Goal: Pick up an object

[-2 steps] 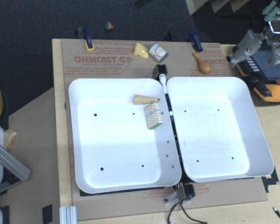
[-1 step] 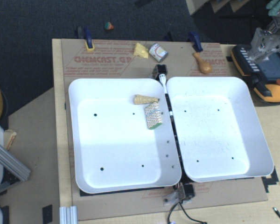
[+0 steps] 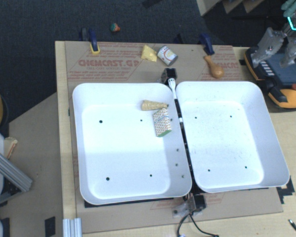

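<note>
**Two objects wait in the left bin, arm far off right**

Nearest the camera, the left shallow white bin (image 3: pixel 89 132) holds a patterned green-white packet (image 3: pixel 162 122) just beside a tan cone-shaped piece (image 3: pixel 153 105) lying left-right, both at its far right. The gripper (image 3: pixel 281 48) sits well apart, far right; its jaw state I cannot tell.

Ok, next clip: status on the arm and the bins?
Two pickable items in left bin: tan cone-shaped piece, patterned packet touching below it. Nothing on top of either.
</note>
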Action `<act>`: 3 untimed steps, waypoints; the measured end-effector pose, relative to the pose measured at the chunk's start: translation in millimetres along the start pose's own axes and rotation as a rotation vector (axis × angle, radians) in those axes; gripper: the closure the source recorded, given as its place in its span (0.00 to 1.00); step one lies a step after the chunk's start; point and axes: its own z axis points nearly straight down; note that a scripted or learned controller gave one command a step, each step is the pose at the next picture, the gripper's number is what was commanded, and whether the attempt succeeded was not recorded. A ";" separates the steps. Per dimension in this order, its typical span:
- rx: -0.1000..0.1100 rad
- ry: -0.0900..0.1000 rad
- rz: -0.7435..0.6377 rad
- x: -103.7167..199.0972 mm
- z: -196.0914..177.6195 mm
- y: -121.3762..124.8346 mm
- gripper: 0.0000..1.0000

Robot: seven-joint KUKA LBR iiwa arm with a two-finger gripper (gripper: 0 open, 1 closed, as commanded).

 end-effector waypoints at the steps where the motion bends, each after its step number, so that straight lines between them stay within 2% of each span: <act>1: -0.005 -0.001 0.000 0.1 -11.2 0.6 1.00; 2: 0.018 0.001 0.000 14.9 136.4 34.9 1.00; 3: -0.003 -0.005 0.012 -101.1 111.8 36.6 1.00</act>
